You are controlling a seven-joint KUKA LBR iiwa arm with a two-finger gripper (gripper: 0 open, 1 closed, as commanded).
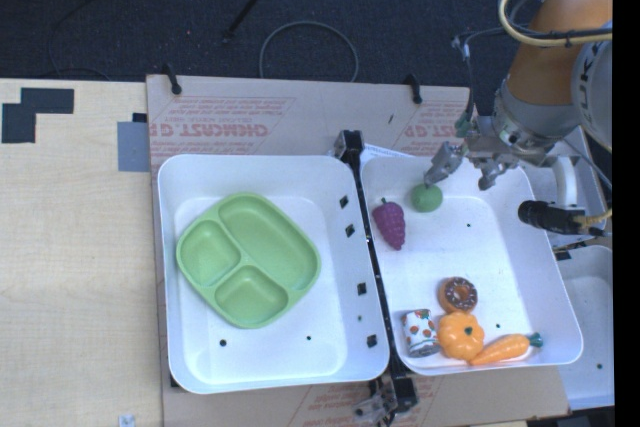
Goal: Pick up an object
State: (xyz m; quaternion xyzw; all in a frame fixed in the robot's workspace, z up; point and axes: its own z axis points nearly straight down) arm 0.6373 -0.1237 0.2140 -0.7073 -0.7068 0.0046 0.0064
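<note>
Camera view: we see the arm (555, 45) come in from the right, its gripper (463, 173) poised over the far end of the right bin (545, 260). The two fingers stand spread apart; one fingertip (434, 177) sits just above a small green ball (427, 198), the other fingertip (487, 181) is off to the ball's right. Nothing lies between them, so we log the jaws as open and holding nothing.

In the right bin we count six things. The green ball rests near the far wall. A purple bunch of grapes (390, 223) lies just left of it, close to the divider between the bins. Toward the near end, a sprinkled doughnut (458, 294) sits apart from the others. Below it, a small printed cup (419, 331) lies on its side, touching an orange pumpkin (459, 335), and a carrot (503, 348) lies just beside the pumpkin along the near wall.

The left bin (190, 355) holds a green divided plate (247, 258) with three compartments, set at a tilt toward the bin's left side.

Both bins rest on a sheet of cardboard (300, 115) on the bench (70, 265).
</note>
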